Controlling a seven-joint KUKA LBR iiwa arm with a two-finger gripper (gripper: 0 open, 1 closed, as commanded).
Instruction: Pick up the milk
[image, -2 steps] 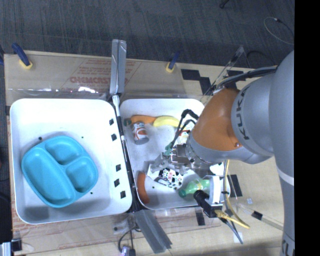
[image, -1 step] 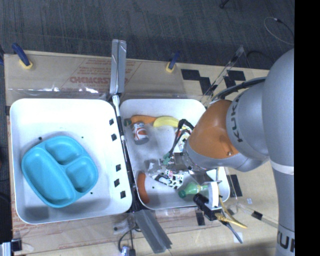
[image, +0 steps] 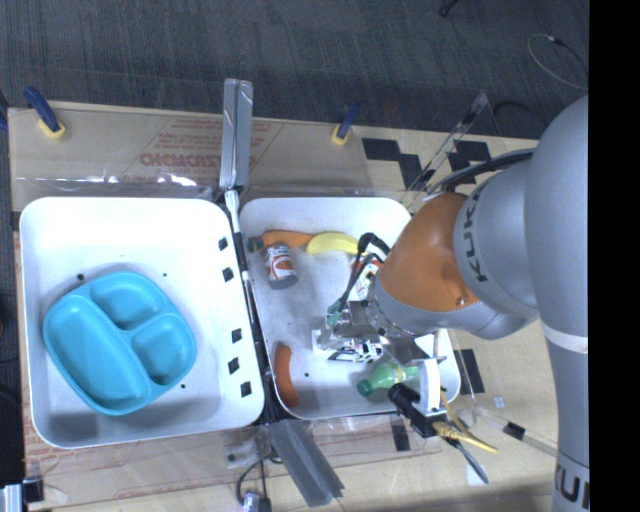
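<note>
White lettering reading "KU" runs down the grey arm (image: 520, 260) beside its orange band; faint reddish print on the sheet (image: 180, 150) behind the bins is too washed out to read. The gripper (image: 345, 325) hangs low in the right bin (image: 300, 215), and whether its jaws are apart or closed cannot be told from this angle. Just below it lies a small white carton with dark printing, apparently the milk (image: 350, 349), on its side near the bin's front right; the print is illegible. A green bottle (image: 385, 380) lies touching or just beside the carton's lower right. A small can with a red label (image: 281, 266), an orange carrot-like piece (image: 285, 240) and a yellow banana (image: 332, 243) sit along the back. A reddish sausage-shaped item (image: 285, 372) lies at the front left. The left bin (image: 60, 215) holds a blue divided plate (image: 118, 342).
</note>
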